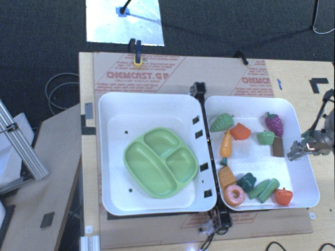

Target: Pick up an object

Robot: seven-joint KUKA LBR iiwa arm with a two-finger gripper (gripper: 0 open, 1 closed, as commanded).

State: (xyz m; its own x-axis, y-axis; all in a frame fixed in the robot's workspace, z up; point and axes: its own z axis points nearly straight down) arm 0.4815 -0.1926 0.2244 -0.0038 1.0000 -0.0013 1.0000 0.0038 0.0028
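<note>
Many toys: lying in the right bin.
Gripper: hovering beside chocolate bar; finger state untellable.
Bar: probably handling light, stiff; gripping its long edges.

Dark carpet covers the floor. A shiny metal sheet lies at twelve o'clock, a coiled cable at nine, beside the wooden bench.

tool blurred, arm cut off
</note>
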